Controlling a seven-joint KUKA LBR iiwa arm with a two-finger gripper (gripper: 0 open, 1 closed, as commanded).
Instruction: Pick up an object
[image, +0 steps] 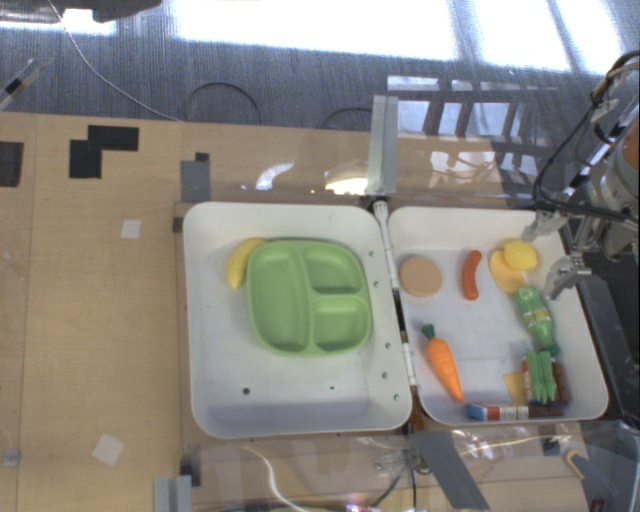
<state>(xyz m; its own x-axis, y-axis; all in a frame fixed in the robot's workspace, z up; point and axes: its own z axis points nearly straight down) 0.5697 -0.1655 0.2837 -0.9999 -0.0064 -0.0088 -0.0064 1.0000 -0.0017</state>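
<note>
A: Where is the hand (562, 262) in the camera view?

B: It is at the right side, above the far right edge of the right bin (595, 340). Nothing is between its fingers. If the fingers are spread or pressed together, I cannot tell.

A: And the things to pick up?

B: They lie in the right bin. A yellow toy (513, 264) is just left of the hand, very near to it. A green toy (535, 318) lies below the hand, nearer to the camera. Further left are a red sausage (470, 274) and a round tan cookie (421, 276). An orange carrot (443, 364) with a green top lies in the near part of the bin, well apart from the hand. In the near right corner I see a green and brown block (544, 378) and a flat red and white piece (497, 411) beside it.

A: What about the left bin (215, 390)?

B: It holds a green divided plate (306, 296), and a yellow banana (238, 262) touches the plate's far left side.

A: And the surface?

B: The two bins stand side by side on a light wooden table (90, 330). Black squares (100, 148) are marked on its far left part. Behind the table is a grey floor with thin cables (130, 95).
</note>
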